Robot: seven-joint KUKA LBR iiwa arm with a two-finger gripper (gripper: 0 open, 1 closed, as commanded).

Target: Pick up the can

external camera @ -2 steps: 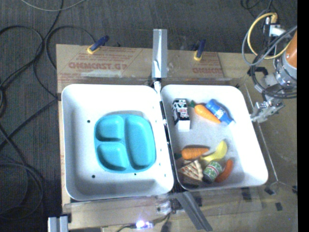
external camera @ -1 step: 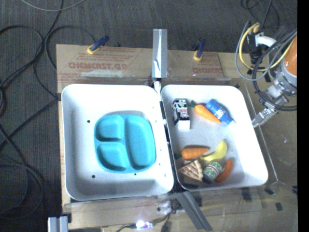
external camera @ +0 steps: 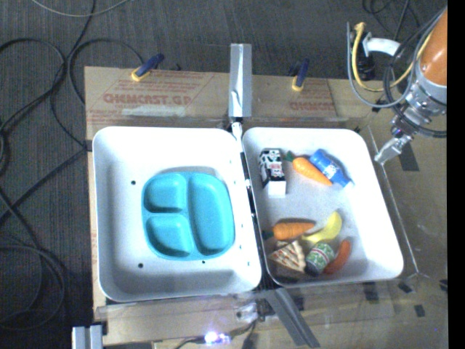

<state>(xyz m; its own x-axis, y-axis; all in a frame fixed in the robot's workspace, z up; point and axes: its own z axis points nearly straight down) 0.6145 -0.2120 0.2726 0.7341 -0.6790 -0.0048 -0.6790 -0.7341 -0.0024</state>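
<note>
Two white bins are being carried side by side on the bench [external camera: 109,93]. In the left bin [external camera: 116,195] one blue divided tray [external camera: 189,213] is lying flat, and nothing else is being held there. In the right bin [external camera: 374,217] the small things are being kept: one black-and-white carton [external camera: 273,169] near the top left, two carrots (one [external camera: 311,170] beside the carton, one [external camera: 293,229] lower down), one blue packet [external camera: 330,166], one banana [external camera: 327,227], one sandwich wedge [external camera: 288,257], one red sausage-like piece [external camera: 339,257], and one can [external camera: 320,256].

The can is being crowded at the bin's lower edge, touching the sandwich wedge on its left and the red piece on its right, with the banana just above.

The end effector [external camera: 392,145] is being held outside the right bin, past its upper right corner, well apart from the can; whether it is wide or narrow cannot be told.

For the reach to be done well, the can is best approached from straight above, with the closing line set across the freer sides, so that neighbours are not being caught.
</note>
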